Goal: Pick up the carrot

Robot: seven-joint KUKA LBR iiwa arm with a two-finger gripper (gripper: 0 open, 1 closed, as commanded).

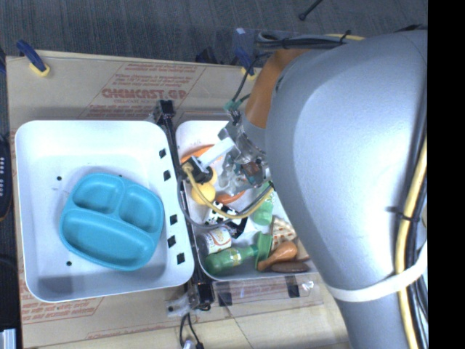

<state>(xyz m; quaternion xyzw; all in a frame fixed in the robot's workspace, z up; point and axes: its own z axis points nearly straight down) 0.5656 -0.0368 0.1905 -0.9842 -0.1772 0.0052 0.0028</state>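
The pincer (238, 171) hangs low in the cluttered right bin (190, 133), how far apart it stands I cannot tell, with the carrot (285, 252) lying below and to its right beside a green bottle (231, 259).

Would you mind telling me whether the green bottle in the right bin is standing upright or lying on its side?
Lying on its side. The green bottle stretches flat along the right bin's near edge, beside the carrot.
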